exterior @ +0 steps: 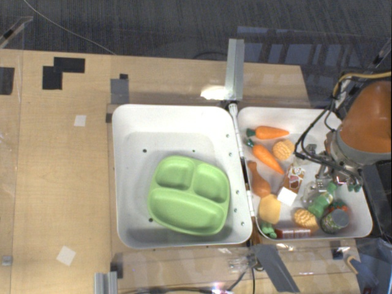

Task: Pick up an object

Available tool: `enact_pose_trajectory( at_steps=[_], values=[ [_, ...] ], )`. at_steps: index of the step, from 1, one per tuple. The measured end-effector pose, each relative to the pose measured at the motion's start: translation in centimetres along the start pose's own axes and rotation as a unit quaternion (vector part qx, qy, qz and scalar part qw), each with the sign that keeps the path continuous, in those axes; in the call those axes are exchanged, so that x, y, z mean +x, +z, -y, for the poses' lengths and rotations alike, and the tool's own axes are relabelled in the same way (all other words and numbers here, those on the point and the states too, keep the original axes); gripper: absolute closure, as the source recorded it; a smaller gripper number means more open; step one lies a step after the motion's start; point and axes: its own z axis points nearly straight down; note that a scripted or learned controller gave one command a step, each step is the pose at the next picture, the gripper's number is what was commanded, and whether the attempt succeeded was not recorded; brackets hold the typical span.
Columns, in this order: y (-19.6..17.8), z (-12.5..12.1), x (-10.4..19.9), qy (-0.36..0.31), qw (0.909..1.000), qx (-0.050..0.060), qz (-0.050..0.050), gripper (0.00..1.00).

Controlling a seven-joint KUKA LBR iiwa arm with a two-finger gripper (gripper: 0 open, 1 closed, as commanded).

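hovering tool [320,192] above toy food [306,217]

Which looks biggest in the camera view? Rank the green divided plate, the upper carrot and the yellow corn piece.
1. green divided plate
2. upper carrot
3. yellow corn piece

Toy foods [267,158] (carrots, corn, a pear) jumbled in right bin [366,225].
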Motion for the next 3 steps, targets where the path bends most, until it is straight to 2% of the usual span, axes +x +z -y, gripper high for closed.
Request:
enact_pose_trajectory(
  at_steps=[1,2,3],
  values=[
    [0.9,-1.4,0.9,0.060,0.9980,0.005,0.018,0.00],
    [3.2,3.6,-1.3,-0.060,0.9981,-0.005,-0.011,0.00],
    [3.1,2.0,0.9,-0.220,0.9754,-0.007,-0.009,0.00]
  ],
)
